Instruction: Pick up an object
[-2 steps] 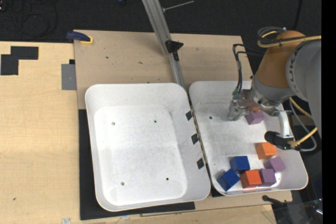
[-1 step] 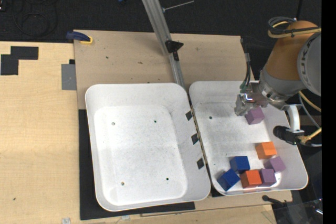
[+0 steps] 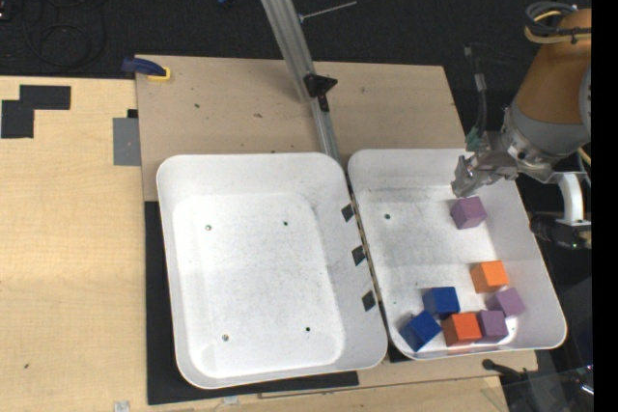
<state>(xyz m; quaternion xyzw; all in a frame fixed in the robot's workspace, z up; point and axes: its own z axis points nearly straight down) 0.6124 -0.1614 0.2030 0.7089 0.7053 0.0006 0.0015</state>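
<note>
Pale wood makes up the worktop (image 3: 68,236), on which two shallow white bins are set side by side, seen from above at a slant. Dark floor with loose cables is seen beyond the far edge, and a ribbed aluminium rail (image 3: 290,43) leans across a brown board down toward the gap between the bins. No objects are seen in the left white bin (image 3: 183,198) apart from a few small dark specks on its floor. All the blocks are held in the right white bin (image 3: 406,207). A lone purple foam cube (image 3: 468,211) lies near its far right side, well apart from the others. A cluster is gathered at the near right corner: an orange cube (image 3: 490,276), a second purple cube (image 3: 509,302) just beside it, a blue cube (image 3: 441,301), another blue block (image 3: 420,330) at the near rim, an orange-red block (image 3: 463,328) and a third purple cube (image 3: 493,324) touching it. The grey arm with its orange band is reached in from the right, and the hand (image 3: 470,178) is placed just above the lone purple foam cube, at its far side. Whether the hand is spread or pressed together cannot be told, and nothing is seen between its tips.
</note>
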